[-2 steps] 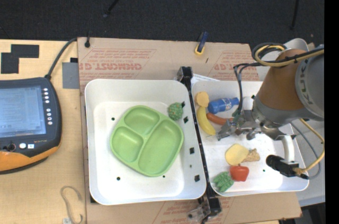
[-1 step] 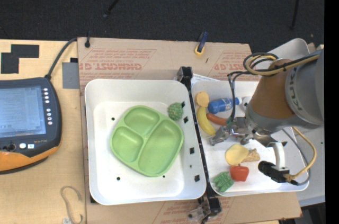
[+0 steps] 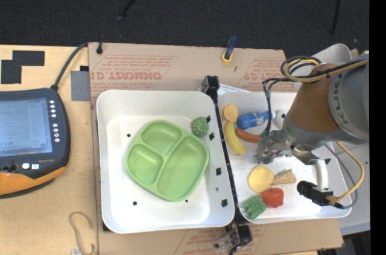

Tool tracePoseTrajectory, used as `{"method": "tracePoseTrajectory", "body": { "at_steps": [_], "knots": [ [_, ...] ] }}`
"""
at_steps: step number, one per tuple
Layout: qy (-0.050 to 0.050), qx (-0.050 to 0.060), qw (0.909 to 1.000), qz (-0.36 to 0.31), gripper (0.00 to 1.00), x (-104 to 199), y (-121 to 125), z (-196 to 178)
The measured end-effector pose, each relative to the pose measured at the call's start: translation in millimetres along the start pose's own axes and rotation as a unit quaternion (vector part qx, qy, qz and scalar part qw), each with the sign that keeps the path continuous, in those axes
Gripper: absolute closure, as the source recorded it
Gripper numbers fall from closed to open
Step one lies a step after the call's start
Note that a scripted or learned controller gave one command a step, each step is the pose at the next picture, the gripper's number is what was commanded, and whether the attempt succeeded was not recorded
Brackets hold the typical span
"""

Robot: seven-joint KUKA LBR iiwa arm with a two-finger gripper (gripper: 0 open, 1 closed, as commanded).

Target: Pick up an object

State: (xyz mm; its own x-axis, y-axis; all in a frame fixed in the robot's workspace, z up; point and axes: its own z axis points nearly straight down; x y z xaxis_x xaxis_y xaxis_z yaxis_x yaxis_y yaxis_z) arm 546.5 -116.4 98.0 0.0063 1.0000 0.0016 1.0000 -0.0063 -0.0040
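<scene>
My gripper [image 3: 269, 150] hangs low over the middle of the right bin [image 3: 338, 211], under the grey and orange arm. Just left of it lie a yellow banana [image 3: 233, 133] and a red-orange stick-shaped piece [image 3: 247, 135] that runs up to the gripper. A blue bottle [image 3: 252, 120] lies behind them. In front of the gripper sit a yellow round fruit [image 3: 260, 178], a tan piece [image 3: 284, 176], a red block [image 3: 273, 197] and a green knobbly piece [image 3: 254, 206]. I see nothing lifted off the bin floor.
The left bin [image 3: 114, 199] holds a green divided plate [image 3: 167, 159] and a small green ball-like piece [image 3: 199, 125] at the plate's far right. A black divider rail [image 3: 218, 151] separates the bins. A tablet [image 3: 30, 130] lies at the far left of the bench.
</scene>
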Motion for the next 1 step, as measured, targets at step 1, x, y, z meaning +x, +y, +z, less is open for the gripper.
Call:
{"method": "tracePoseTrajectory", "body": {
  "at_steps": [1],
  "knots": [
    [-0.001, -0.002, 1.0, 0.0, 1.0, -5.9, -9.1, -49.6]
  ]
}}
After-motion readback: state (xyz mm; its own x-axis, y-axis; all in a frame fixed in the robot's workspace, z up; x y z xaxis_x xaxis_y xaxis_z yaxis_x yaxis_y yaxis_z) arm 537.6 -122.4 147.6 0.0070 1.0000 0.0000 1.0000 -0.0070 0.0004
